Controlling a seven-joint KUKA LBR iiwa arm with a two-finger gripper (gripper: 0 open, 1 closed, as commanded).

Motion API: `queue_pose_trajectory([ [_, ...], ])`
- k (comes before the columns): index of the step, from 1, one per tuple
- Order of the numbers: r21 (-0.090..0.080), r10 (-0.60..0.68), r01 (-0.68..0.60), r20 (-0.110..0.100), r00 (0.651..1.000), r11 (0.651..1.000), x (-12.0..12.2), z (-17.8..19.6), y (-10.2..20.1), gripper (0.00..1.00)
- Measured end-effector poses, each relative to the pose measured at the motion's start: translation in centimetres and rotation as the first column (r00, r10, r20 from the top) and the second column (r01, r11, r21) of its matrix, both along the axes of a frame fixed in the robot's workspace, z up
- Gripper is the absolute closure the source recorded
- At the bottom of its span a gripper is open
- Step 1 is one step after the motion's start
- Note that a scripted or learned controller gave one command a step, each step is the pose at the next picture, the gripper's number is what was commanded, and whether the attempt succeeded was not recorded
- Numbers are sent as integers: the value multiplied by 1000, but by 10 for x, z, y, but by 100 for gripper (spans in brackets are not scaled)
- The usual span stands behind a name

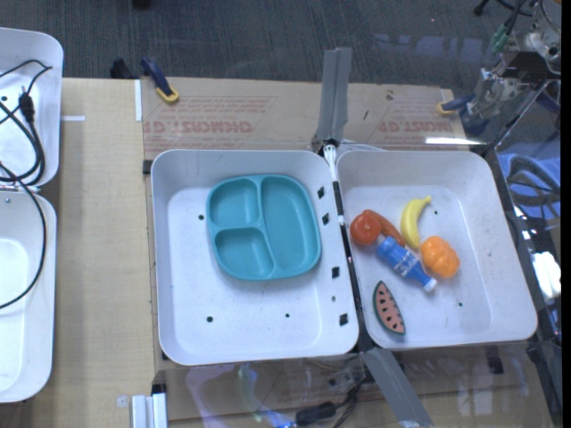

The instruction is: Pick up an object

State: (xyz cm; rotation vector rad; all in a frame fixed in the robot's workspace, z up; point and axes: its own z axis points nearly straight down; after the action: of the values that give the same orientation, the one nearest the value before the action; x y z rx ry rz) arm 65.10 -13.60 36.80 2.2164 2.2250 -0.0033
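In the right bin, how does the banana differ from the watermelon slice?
The banana is plain yellow, while the watermelon slice is red with dark seeds and a green rind. The banana lies toward the bin's far side, close beside the orange fruit and the blue bottle; the watermelon slice lies apart from them, near the front wall of the right bin. Both are small curved toy foods lying flat.
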Motion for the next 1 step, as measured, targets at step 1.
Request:
queue_pose_trajectory([
  [1, 1, -6, 6, -3, 1000, 1000, -42, -96, 21, 100],
])
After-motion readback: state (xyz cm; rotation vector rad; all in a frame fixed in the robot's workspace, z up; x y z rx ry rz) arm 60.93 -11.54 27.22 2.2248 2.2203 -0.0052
